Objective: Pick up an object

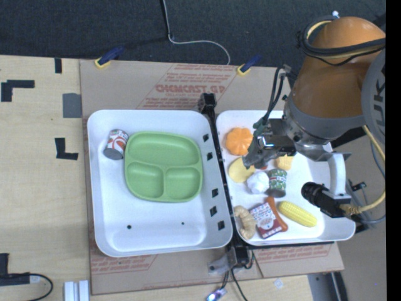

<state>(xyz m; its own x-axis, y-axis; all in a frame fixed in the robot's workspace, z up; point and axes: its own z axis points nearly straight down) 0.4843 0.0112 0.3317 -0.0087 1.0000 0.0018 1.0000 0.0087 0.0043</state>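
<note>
One corn cob (297, 214) lies slanting, tip toward lower right.

This is looking like a robotics lab rather than a home or kitchen. A grey industrial arm (341, 74) with an orange band is reaching over a wooden desk (37, 187) that is carrying two shallow white bins (103, 231) on a cardboard sheet (188, 86) held by clamps (108, 57). Black tape marks (17, 88) are sitting on the desk (likely calibration marks), a loose cable (188, 39) is trailing across dark carpet (75, 11), and toy food (299, 213) is filling one bin
</note>
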